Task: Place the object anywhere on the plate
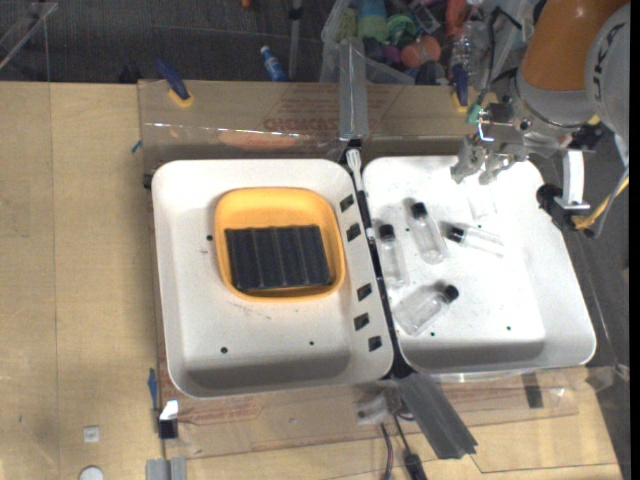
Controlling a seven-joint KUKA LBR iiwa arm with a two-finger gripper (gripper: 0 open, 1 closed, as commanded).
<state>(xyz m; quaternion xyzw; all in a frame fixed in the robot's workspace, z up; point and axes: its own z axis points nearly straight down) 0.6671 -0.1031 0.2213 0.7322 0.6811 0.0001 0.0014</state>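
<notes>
My pincer, fingers spread and holding nothing, hovers over the right bin's far edge; the nearest vial lies toward the plate, its long axis running near-to-far.

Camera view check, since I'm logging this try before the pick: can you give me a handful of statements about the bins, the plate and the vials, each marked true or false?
1. The yellow plate sits in the left bin. True.
2. A clear vial lies on the plate. False: the plate holds a dark ribbed insert; the vials are all in the right bin.
3. The gripper is over the far edge of the right bin. True.
4. The gripper holds a vial between its fingers. False: nothing shows between them; the nearest vial lies on the bin floor.
5. A syringe lies in the right bin. True.
</notes>
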